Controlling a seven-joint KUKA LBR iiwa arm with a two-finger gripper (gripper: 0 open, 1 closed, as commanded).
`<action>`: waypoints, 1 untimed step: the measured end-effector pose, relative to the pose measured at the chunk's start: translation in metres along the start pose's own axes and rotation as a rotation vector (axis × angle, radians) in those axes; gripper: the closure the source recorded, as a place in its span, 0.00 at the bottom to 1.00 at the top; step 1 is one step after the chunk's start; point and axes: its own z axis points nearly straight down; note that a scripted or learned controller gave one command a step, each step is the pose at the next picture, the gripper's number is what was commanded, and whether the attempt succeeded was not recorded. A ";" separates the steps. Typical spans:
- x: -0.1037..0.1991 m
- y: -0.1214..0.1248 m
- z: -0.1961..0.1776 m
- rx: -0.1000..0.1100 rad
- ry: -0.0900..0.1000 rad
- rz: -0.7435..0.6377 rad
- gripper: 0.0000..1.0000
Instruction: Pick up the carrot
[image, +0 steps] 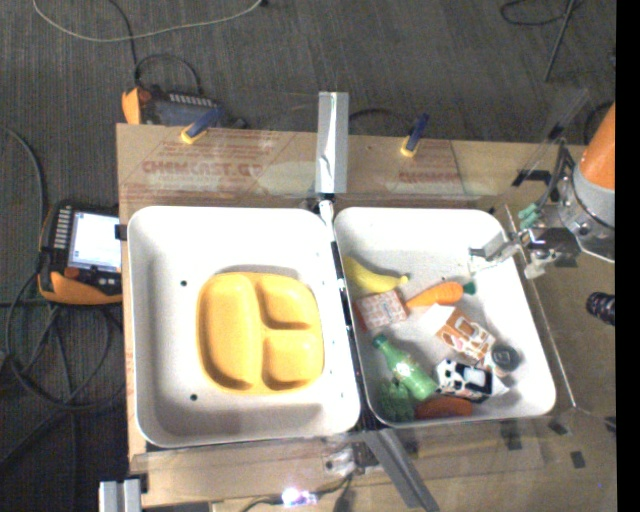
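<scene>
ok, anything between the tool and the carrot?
No. In the camera view, the tool sits just up-right of the carrot, and the short stretch between them is bare white floor of the right bin.

carrot (436, 294) orange with green tip; banana (371, 275) yellow; bottle (404, 368) green; black-and-white cow-patterned toy (461, 377); divided tray (262, 330) yellow; both bins (150, 300) white; desk (230, 165) tan with faded red print; arm (600, 165) grey and orange.
</scene>
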 end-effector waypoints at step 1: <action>0.016 0.041 0.117 0.000 0.001 -0.138 0.00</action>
